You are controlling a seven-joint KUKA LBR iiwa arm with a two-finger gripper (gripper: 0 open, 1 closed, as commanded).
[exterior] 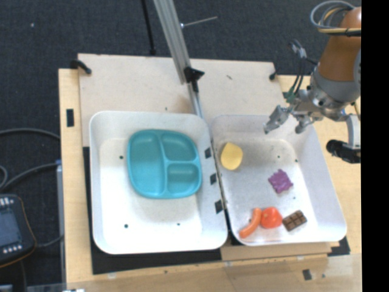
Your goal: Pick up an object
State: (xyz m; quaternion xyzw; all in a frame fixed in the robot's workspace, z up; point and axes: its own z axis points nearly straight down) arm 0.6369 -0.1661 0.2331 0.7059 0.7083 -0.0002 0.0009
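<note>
My gripper [287,124] hangs over the far edge of the right bin [325,190], fingers spread open with nothing between them. Below it in that bin lie a yellow round object [231,156] at the left, a purple lumpy object [280,181] in the middle, an orange and red carrot-like toy [261,220] at the near side, and a small brown block [294,221] beside it. All of them are apart from the gripper.
The left bin [106,181] holds a teal divided plate [164,163]. A slanted metal pole [175,38] rises from between the bins at the far side. The arm's orange-banded wrist [338,53] stands at the upper right.
</note>
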